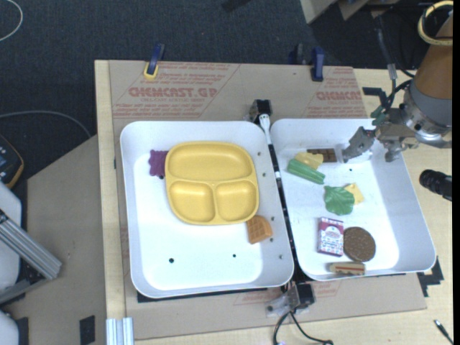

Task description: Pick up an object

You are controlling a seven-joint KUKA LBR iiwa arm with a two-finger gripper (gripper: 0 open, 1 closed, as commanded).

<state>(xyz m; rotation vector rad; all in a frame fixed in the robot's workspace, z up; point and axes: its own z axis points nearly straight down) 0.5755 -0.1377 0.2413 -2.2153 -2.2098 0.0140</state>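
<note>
A camera looks down at a slant on a bench bearing two shallow white bins side by side. The left bin (144, 264) holds a yellow divided tray (212, 180) with three compartments, a purple item (157, 162) peeking out from behind the tray's left edge, and a tan waffle-like piece (259, 229) just beside the tray's lower right corner. The right bin (410, 214) holds the loose things to pick from: a dark brown bar (323, 154) near the top, a green pod-shaped item (306, 171) just below it, a green leafy piece (338, 200) touching a small yellow piece (355, 192), a red and white packet (330, 236), a round brown cookie (359, 244) just beside the packet, and a tan stick (348, 268) at the bin's near rim. The grey arm reaches in from the right, and its gripper (365, 144) hangs over the bin's upper right part, near the brown bar but apart from it, with nothing seen between its fingers. Whether the fingers stand wide or narrow cannot be told, as the wrist blurs them. The arm's upper part is cut off at the frame's edge.
</note>
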